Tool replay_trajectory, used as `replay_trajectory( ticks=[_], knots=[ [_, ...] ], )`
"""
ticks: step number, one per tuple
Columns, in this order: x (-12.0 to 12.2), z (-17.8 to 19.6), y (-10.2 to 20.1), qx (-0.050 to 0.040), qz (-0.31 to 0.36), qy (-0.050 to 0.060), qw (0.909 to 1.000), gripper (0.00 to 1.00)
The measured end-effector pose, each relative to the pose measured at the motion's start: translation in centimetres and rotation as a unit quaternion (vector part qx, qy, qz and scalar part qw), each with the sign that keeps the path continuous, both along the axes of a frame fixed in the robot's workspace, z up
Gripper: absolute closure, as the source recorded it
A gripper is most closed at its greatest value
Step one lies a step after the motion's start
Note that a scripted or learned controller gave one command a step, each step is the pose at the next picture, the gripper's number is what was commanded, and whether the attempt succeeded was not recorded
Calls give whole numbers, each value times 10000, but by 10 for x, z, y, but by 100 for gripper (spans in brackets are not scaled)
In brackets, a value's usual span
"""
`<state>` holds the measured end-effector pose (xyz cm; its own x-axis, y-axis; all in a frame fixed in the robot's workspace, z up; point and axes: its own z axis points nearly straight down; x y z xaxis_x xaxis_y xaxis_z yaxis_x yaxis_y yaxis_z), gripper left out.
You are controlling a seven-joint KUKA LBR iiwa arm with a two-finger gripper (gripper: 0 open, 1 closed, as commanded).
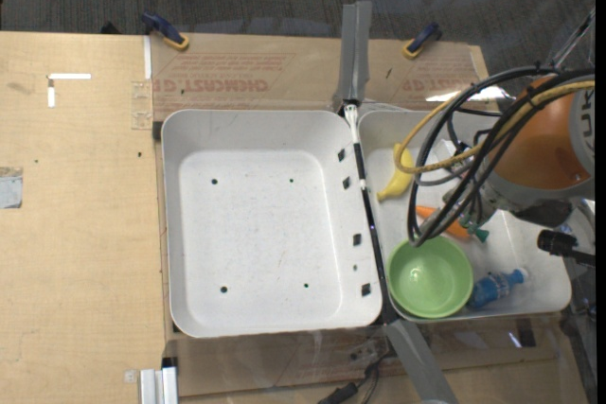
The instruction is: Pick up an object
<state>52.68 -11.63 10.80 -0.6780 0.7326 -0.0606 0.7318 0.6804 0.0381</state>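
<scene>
Now the arm hangs over the right bin, cables draped across it. Below sit a green bowl, a banana and a blue bottle; the jaws' state, I cannot tell.

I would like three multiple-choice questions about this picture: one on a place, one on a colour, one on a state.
1. Where is the bowl?
A. near corner of the right bin
B. middle of the left bin
C. on the cardboard

2. What colour is the bottle?
A. red
B. blue
C. white

3. How does the bottle rest?
A. upright
B. inside the bowl
C. lying on its side

Answers: 1 A, it sits by the divider at the near edge; 2 B, its body is blue; 3 C, it lies flat beside the bowl.
</scene>
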Motion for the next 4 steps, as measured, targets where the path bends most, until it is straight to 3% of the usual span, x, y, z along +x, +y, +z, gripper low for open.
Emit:
replay_trajectory(
  ticks=[1, 2, 3, 4],
  knots=[
    [-2, -2, 16, 65, -392, 36, 9992, 0],
    [79, -16, 15, 137, -1696, 316, 9849, 0],
    [-1, -11, -37, 30, -75, 241, 9997, 0],
    [126, -15, -3, 118, -1032, 320, 9941, 0]
  ],
)
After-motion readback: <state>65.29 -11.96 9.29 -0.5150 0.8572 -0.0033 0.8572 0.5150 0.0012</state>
